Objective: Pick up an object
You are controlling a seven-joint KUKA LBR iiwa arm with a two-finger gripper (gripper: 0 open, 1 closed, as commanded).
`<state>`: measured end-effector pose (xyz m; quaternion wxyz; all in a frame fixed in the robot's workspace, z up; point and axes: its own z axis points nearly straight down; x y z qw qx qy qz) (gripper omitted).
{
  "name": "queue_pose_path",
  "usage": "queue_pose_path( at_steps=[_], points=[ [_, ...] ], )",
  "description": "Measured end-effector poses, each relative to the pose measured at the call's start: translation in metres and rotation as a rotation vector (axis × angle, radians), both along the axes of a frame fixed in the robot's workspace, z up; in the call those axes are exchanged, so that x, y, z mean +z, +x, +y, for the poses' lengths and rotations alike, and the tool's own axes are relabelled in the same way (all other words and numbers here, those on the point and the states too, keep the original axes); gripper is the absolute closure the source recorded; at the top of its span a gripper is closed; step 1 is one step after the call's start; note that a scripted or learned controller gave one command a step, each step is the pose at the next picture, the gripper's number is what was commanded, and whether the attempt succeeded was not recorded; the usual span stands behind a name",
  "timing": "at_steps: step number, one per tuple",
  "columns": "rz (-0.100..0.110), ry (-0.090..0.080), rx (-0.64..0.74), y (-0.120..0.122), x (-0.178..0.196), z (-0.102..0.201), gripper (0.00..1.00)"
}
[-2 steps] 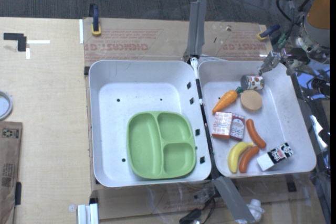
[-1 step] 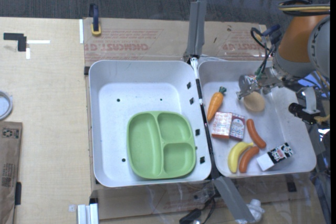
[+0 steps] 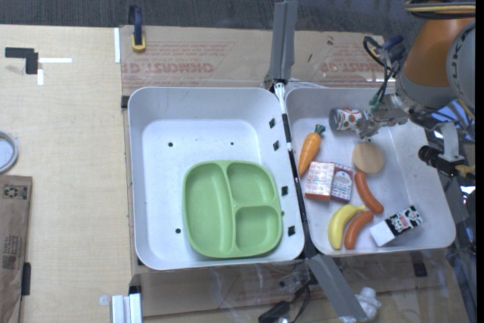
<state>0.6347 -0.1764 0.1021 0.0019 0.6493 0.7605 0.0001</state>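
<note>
**Arm low over the right bin, fingers hard to read**

Here the grey arm (image 3: 446, 49) with its orange band comes in from the right, its upper part cut off by the edge of the view, and its gripper (image 3: 372, 125) hangs low near the back of the right bin (image 3: 435, 238). The metal at its tip is a small tangle of grey, and I cannot tell whether the jaws are apart or together; nothing is plainly caught between them. Just beside the tip, to the left, a small printed can (image 3: 346, 119) lies on its side. Just below the tip sits a round tan piece (image 3: 368, 158), like a biscuit or bun; whether the gripper touches it I cannot say.

The rest of that bin is crowded. A carrot (image 3: 308, 150) lies along the left wall, green top pointing back. A small red and white carton (image 3: 330, 181) lies in the middle, its print too small to read. A sausage (image 3: 368, 192) slants beside it, and nearer the front a banana (image 3: 339, 225) and a second sausage (image 3: 358, 229) touch side by side. A black-and-white patterned carton (image 3: 397, 224) rests towards the front right.

The left bin (image 3: 151, 163) holds a green divided plate (image 3: 231, 208), three compartments, lying flat.
</note>
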Motion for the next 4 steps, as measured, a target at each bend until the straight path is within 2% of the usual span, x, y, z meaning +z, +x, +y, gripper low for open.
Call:
queue_pose_path(
  at_steps=[1,2,3,4],
  points=[
    [0.0,0.0,0.0,0.0,0.0,0.0,0.0],
    [0.021,0.002,0.035,0.02,-0.013,0.022,0.0],
    [0.003,0.002,0.07,-0.056,-0.01,0.012,0.0],
    [0.005,0.003,0.006,-0.12,-0.011,0.021,0.0]
  ],
)
